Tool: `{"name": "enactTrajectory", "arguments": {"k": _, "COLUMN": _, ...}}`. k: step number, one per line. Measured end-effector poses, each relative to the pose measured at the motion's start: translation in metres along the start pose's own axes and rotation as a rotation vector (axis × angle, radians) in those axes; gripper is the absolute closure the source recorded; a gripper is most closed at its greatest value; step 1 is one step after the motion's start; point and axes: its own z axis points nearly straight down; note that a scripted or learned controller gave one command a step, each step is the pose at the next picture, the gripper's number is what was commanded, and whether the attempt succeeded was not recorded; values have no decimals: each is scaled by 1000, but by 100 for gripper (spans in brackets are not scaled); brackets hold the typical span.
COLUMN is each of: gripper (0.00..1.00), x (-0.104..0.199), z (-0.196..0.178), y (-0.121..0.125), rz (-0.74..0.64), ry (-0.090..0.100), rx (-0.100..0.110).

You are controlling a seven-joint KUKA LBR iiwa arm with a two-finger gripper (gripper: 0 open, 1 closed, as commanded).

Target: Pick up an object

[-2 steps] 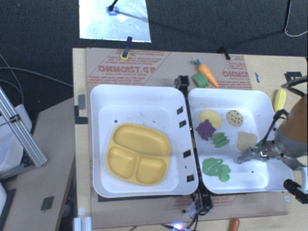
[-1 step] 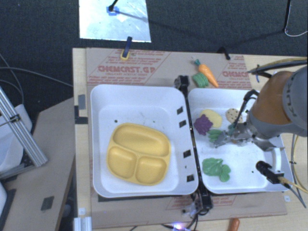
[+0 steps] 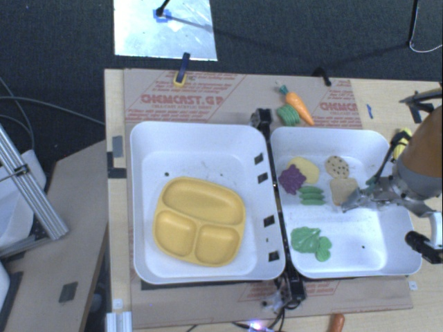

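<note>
While your arm reaches in from the right, start your eye at the left bin (image 3: pixel 145 185), where the yellow divided plate (image 3: pixel 199 220) lies and needs no attention from you. Cross to the right bin (image 3: pixel 374 254): purple grapes (image 3: pixel 291 179) at the left, a green bean pod (image 3: pixel 312 196) just beside them, a leafy green piece (image 3: pixel 310 243) nearer, a round cookie (image 3: pixel 337 166) farther back, and the tan bread slice (image 3: pixel 342 189) right where your gripper (image 3: pixel 353 201) has arrived. Whether those fingers are apart or together, you can't tell from here; they blur into the tan piece. Your likely target is that slice, sitting mid-bin, its long axis seemingly running near to far, with no clear pointed end. To do this well, come down square over its middle, close across the short width, and keep clear of the bean pod on its left so you don't drag it along.
</note>
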Motion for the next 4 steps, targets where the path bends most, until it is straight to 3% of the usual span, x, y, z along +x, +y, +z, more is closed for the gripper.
{"name": "enactTrajectory", "arguments": {"k": 1, "gripper": 0, "x": 5, "z": 11, "y": -52, "rz": -2, "ry": 6, "rx": 7}}
{"name": "enactTrajectory", "arguments": {"k": 2, "gripper": 0, "x": 7, "z": 8, "y": 47, "rz": -13, "ry": 3, "rx": -7}}
{"name": "enactTrajectory", "arguments": {"k": 3, "gripper": 0, "x": 5, "z": -8, "y": 49, "rz": -9, "ry": 4, "rx": -1}}
{"name": "enactTrajectory", "arguments": {"k": 4, "gripper": 0, "x": 5, "z": 10, "y": 33, "rz": -5, "ry": 4, "rx": 3}}
